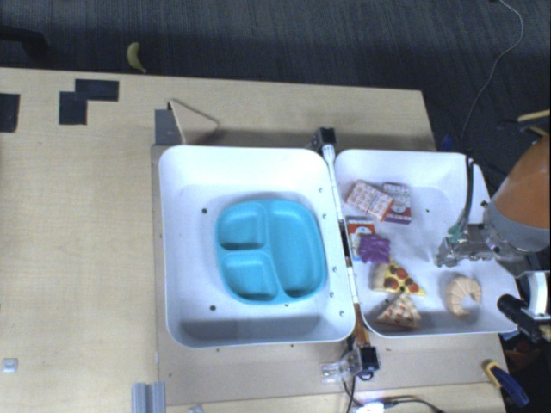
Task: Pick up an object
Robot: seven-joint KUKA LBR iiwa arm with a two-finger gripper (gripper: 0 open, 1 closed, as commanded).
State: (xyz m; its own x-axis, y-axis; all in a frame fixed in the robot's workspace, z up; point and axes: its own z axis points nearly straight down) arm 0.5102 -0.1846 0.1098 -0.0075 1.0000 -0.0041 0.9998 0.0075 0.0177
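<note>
White bins side by side; left bin (185, 231) has a blue tray (270, 248). Right bin (430, 166) holds a croissant (464, 295), two pizza slices (396, 280), purple toy (374, 248), small cartons (377, 200). Gripper (456, 252) hangs over the right bin's right side, just above and left of the croissant; nothing visibly gripped. Open or closed: cannot tell. Croissant sits near the bin's lower right corner.

I saw two white bins, the left bin (185, 231) and the right bin (430, 175), on a pale tan counter (77, 256). The left one held a sky-blue tray (271, 249). Right of that tray lay a red-and-white checked packet (369, 200), a purple toy (374, 248), yellow-and-red pizza slices (397, 280) and a beige croissant (464, 294).
</note>
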